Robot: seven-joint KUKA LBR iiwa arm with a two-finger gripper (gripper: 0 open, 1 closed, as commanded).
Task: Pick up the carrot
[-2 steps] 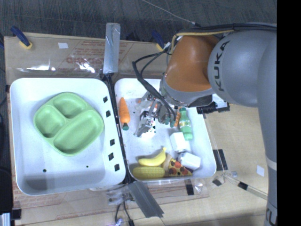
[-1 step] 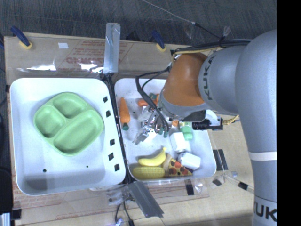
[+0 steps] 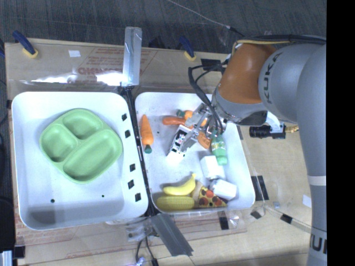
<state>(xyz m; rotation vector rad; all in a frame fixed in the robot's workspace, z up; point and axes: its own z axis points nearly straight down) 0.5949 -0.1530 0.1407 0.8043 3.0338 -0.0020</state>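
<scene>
An orange carrot (image 3: pixel 146 131) with a green stem end lies lengthwise along the left wall of the right bin (image 3: pixel 242 158). A second, smaller carrot-like orange piece (image 3: pixel 174 119) lies near the bin's back, just right of it. My gripper (image 3: pixel 182 141) hangs over the bin's middle, pointing down and to the left. It sits about a hand's width right of the carrot and does not touch it. It is open and nothing shows between its fingers. The grey arm with its orange band (image 3: pixel 247 73) reaches in from the right.
Beside the gripper lie an orange item (image 3: pixel 204 141) and a green bottle (image 3: pixel 219 151). Two white blocks (image 3: pixel 211 165), a banana (image 3: pixel 181 188), corn (image 3: pixel 174 203) and a pizza slice (image 3: pixel 208 197) fill the bin's front. The left bin (image 3: pixel 33 204) holds a green divided plate (image 3: pixel 81 144).
</scene>
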